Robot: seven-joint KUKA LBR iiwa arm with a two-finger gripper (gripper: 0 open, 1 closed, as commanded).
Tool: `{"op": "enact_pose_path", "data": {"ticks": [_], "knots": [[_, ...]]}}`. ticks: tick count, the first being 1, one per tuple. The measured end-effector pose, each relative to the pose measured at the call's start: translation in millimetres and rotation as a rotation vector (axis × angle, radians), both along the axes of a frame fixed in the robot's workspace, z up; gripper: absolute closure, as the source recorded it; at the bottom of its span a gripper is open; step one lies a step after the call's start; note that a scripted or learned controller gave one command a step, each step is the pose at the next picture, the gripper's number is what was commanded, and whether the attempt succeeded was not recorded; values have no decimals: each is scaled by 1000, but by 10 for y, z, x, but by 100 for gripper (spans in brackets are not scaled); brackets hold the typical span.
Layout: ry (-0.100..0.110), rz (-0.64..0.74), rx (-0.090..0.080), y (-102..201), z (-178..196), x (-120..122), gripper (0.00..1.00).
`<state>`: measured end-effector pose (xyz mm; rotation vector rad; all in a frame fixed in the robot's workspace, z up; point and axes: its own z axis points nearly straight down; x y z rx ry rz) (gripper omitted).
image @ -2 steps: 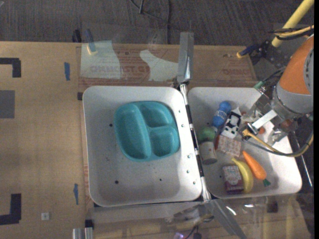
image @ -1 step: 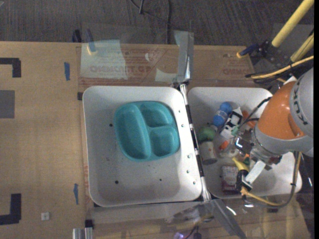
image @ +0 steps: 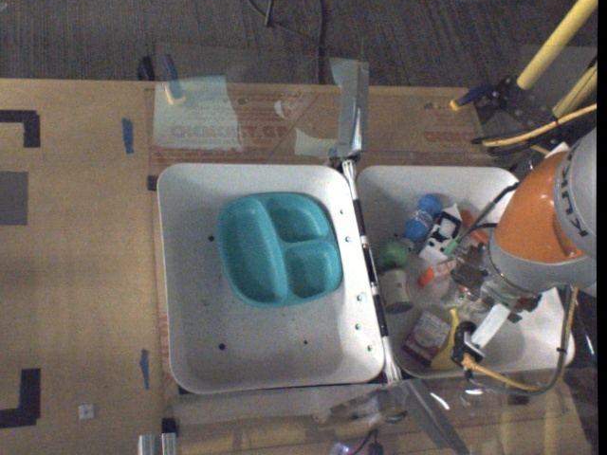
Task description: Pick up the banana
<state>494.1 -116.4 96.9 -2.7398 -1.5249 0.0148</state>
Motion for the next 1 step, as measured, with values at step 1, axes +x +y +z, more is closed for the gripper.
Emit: {"op": "enact_pose_path", "data": {"ticks": [1], "knots": [[-21, 311, -6, 148, -87, -117, 100]]}}
